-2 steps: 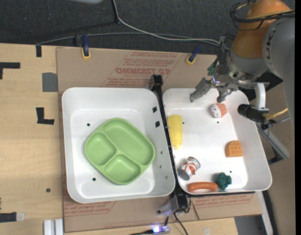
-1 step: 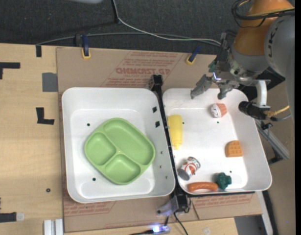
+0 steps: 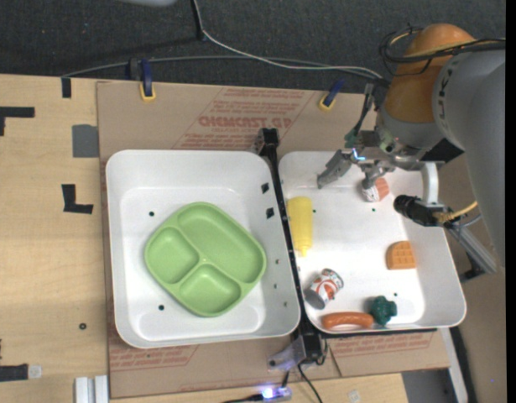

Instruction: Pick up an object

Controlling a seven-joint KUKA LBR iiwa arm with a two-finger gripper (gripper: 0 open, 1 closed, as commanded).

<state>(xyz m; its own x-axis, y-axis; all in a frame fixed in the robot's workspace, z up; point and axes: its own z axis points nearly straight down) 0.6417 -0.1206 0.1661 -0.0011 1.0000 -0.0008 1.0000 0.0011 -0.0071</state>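
Gripper over the right bin's far end, fingers spread wide, nothing between them. Small red-and-white can sits just beside the right finger, touching or nearly so.

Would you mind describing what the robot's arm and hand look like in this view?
The arm is bulky and rounded, grey with an orange band above the wrist. Dark cables loop over the orange part. The hand is a smaller grey metal assembly with two slim fingers.
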